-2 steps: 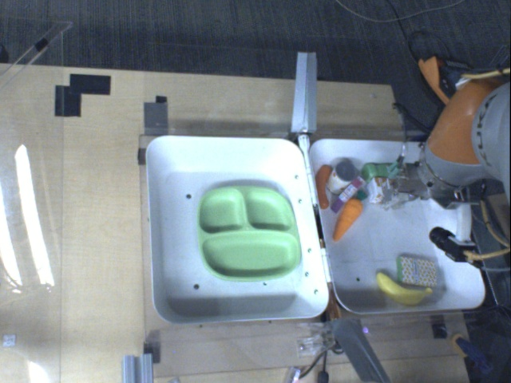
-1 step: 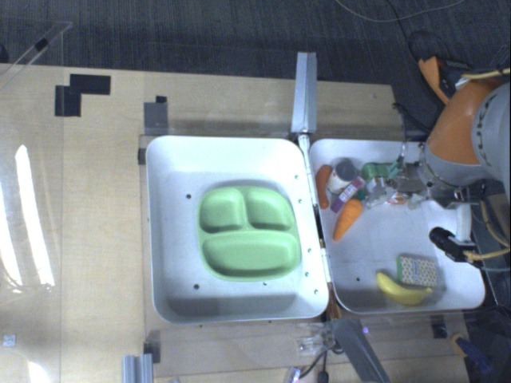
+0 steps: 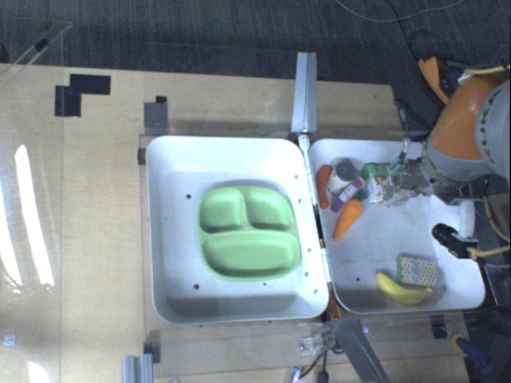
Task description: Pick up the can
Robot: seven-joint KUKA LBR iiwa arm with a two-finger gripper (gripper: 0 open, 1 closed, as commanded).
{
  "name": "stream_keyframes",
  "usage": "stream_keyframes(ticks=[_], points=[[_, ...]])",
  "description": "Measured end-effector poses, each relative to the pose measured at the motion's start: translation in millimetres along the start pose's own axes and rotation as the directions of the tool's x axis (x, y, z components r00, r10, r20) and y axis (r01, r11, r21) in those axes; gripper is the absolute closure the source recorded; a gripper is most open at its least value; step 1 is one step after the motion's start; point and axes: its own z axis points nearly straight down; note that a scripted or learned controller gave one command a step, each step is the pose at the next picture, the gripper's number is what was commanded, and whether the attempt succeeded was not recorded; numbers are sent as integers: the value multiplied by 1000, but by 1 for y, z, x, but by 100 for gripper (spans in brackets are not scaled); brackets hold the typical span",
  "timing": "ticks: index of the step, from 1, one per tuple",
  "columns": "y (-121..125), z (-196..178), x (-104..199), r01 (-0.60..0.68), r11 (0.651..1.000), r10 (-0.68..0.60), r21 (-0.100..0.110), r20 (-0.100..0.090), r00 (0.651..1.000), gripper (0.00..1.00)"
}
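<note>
I am looking down on the right bin (image 3: 459,290), where the can (image 3: 345,175) is lying in the far left corner, its grey end facing up toward the camera and its labelled body running back toward the bin's middle. It is lying crowded: a reddish sausage-shaped toy (image 3: 322,186) is sitting just to its left against the divider, a carrot (image 3: 346,219) is lying just in front of it with its tip pointing down the bin, and a green piece (image 3: 375,169) is sitting just to its right. I am holding the gripper (image 3: 391,188) low over the same end of the bin, to the right of the can and close to that green piece, so the can is lying to the left of the fingertips with the clutter between them. The metal parts at the wrist are blurring together, and I cannot tell how the fingers stand, nor can I see anything held between them. My judgement is that the coming move is turning on that short leftward offset, and that the neighbours are leaving little room to come down on either side of the can. The banana (image 3: 403,290) and the patterned sponge (image 3: 418,270) are lying well apart, at the near edge.
</note>
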Motion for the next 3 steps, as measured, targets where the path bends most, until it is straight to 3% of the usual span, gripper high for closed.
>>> stream_keyframes(ticks=[1,2,3], points=[[0,0,0,0,1000,0,0,0,1000,0],[2,-12,1,7,1000,-7,-5,2,1000,100],[2,-12,1,8,1000,-8,-6,2,1000,0]])
